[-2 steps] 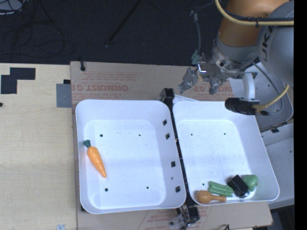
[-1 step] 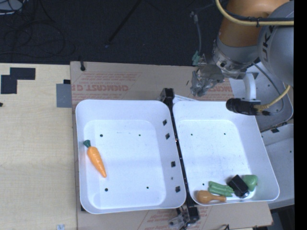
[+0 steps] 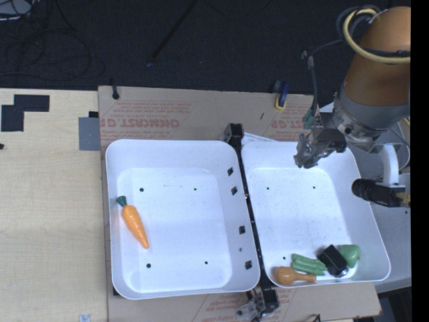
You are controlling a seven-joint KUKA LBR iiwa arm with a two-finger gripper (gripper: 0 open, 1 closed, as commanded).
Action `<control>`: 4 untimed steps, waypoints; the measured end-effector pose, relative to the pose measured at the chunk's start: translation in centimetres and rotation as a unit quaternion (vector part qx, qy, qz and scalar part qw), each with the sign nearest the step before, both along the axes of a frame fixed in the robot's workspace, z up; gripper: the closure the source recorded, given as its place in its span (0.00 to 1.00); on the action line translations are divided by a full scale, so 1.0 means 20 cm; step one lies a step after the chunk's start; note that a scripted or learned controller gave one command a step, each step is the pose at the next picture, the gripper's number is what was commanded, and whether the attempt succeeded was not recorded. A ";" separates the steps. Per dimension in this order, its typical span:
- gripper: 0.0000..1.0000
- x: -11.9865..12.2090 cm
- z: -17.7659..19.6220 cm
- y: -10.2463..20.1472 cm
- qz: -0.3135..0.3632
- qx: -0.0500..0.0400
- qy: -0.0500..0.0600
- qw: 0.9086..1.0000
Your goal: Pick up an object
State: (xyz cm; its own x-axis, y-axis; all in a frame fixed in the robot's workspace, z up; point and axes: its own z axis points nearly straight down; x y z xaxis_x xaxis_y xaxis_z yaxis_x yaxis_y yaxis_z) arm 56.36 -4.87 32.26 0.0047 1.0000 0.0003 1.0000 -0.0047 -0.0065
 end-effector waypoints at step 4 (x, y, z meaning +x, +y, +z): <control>1.00 0.23 0.20 0.13 0.005 0.000 -0.007 1.000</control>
